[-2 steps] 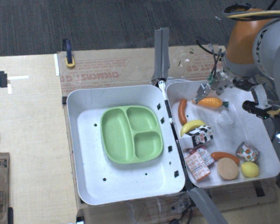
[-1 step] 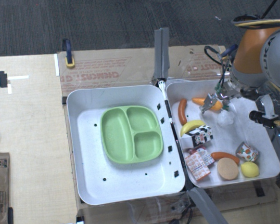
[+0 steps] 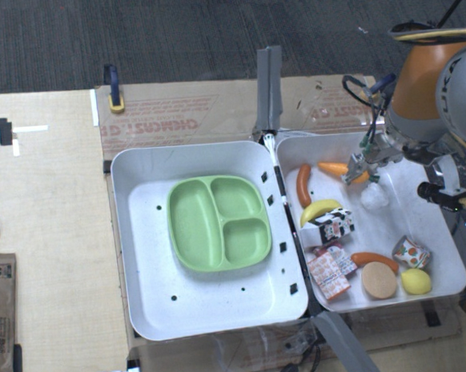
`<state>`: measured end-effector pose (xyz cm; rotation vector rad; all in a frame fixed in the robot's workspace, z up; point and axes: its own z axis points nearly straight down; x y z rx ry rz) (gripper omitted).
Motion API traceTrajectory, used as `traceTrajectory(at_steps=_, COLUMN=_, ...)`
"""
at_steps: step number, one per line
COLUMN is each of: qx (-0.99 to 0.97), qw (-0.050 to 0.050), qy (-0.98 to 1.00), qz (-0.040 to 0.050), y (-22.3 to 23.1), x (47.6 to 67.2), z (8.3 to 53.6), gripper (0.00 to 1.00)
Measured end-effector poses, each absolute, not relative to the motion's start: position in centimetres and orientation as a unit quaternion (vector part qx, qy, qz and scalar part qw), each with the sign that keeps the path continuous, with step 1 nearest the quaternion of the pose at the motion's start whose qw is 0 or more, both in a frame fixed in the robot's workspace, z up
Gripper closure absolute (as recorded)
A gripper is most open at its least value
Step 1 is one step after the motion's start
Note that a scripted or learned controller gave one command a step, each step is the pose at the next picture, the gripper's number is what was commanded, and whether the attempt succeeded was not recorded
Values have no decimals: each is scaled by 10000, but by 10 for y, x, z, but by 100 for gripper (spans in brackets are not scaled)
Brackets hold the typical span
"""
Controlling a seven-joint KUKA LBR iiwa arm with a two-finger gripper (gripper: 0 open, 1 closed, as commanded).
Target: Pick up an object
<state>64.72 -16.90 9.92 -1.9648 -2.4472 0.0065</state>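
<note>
beside the hand (image 3: 359, 170) lie a carrot (image 3: 333, 167) and sausage (image 3: 303, 184)

Evenly lit from overhead, sharp across most of the bench.

Bright, diffuse light throughout, with only soft, short shadows under the green divided plate (image 3: 219, 221) and along the inner walls of the left bin (image 3: 134, 253). Mild glare off the white floor of the right bin (image 3: 427, 206), washing out a pale object there. Slight softness and grain overall; orange arm (image 3: 425, 78) at right edge a little blurred. Dark carpet (image 3: 164, 26) underexposed.
</note>
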Motion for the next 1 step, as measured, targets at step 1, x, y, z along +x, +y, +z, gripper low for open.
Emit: traceTrajectory(at_steps=1, qx=-6486, qw=5, qy=-7611, qz=9, y=-115, x=633, z=213, gripper=100)
